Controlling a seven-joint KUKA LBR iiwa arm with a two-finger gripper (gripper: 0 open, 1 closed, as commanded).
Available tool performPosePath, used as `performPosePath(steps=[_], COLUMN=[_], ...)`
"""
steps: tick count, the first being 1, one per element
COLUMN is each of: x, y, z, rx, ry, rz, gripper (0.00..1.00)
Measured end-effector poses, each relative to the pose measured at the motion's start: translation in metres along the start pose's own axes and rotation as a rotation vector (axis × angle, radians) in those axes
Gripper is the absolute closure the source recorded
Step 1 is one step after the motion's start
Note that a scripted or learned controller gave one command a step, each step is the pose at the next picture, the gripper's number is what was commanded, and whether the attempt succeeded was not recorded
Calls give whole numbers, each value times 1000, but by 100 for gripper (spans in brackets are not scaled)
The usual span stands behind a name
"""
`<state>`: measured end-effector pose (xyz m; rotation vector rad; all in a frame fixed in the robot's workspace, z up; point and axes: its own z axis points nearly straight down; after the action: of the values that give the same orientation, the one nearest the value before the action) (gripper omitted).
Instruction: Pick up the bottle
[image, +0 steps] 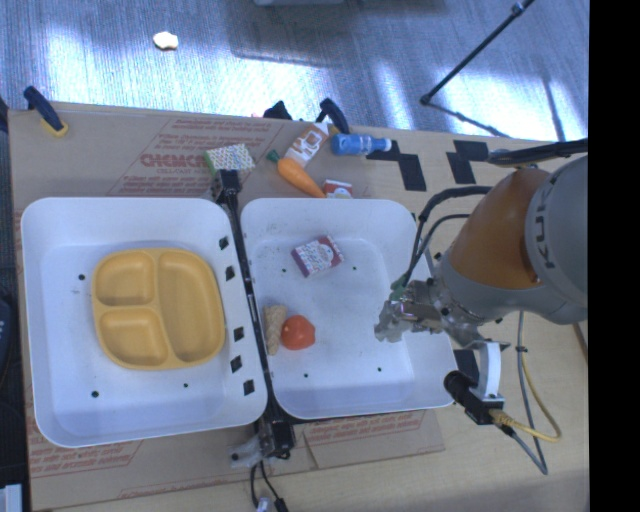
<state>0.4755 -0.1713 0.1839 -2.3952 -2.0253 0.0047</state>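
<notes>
Cardboard-topped bench, two white bins, one yellow tray, one bottle, tool state unclear.

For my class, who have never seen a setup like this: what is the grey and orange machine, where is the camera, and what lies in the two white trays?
The machine is a robot arm; the camera looks down from above. Its tool hangs over the right bin's right edge; whether it grips anything cannot be told. The left bin holds a yellow divided plate. The right bin holds a small red carton, a red ball and a tan piece. Behind the bins lie a bottle, a blue bottle and a carrot.
</notes>
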Motion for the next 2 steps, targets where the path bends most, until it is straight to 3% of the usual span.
performPosePath(steps=[1,2], x=[-26,-28], y=[5,5], z=[-1,-17], rx=[-3,-3], ry=[-1,0], rz=[206,388], gripper=[100,100])
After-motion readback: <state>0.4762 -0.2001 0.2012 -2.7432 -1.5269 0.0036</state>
